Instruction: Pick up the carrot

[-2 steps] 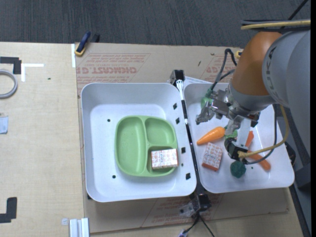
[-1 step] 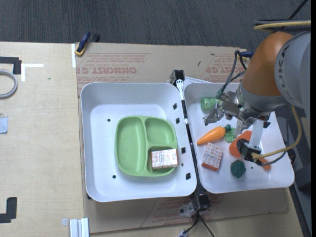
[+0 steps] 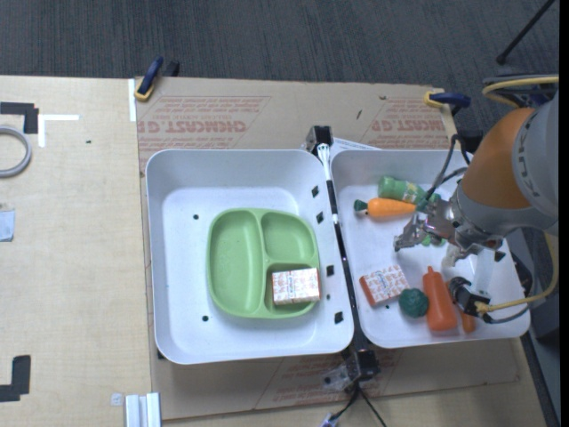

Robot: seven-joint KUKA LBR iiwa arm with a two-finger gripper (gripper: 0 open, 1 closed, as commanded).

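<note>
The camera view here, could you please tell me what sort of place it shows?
Probably a robot manipulation test bench in a lab: a cardboard-covered table bears two shallow white plastic bins, toy food such as an orange plastic carrot lies in one, and a grey-and-orange robot arm reaches in.

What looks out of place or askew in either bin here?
Nothing looks spilled or damaged. The carrot lies flat in the right bin, just left of the claw. One small box sits on the green plate in the left bin; another lies tilted in the right bin.
</note>
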